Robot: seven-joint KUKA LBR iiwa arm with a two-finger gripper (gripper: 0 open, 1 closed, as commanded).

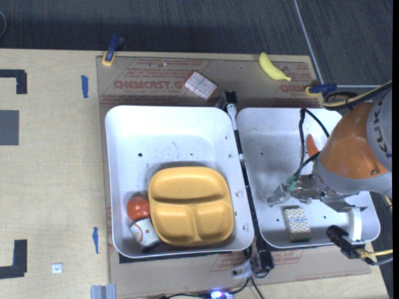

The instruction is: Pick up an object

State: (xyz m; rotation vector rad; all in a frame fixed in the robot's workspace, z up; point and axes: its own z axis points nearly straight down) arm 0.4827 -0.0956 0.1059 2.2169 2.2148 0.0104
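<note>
While the grey arm [358, 151] with its orange band reaches in from the right, its end effector [280, 195] hangs low over the right bin [268, 129], and whether its fingers stand wide or narrow cannot be told from this slant. Just below and to the right of it, a small pale block with a speckled top [297, 222] lies on the floor of that bin, near the front wall and apart from the metal tip. A sliver of orange [311, 145] shows at the arm's edge further back in the same bin. The left bin [124, 129] holds a large yellow divided tray [190, 203], turned so its three hollows face up, filling most of the front half; tucked against its left side are a red-orange ball-like thing [138, 207] and a small white and orange cylinder [144, 231], both touching or nearly touching the tray. Both bins sit side by side on a brown printed cardboard sheet [156, 83], which lies on a pale wooden counter [50, 167] marked with black squares and bits of blue tape. On the cardboard behind the bins rest a small patterned box [200, 85] and a yellow banana [273, 66]. Beyond the counter the floor [187, 11] is dark grey carpet, crossed by a thin pale line.
</note>
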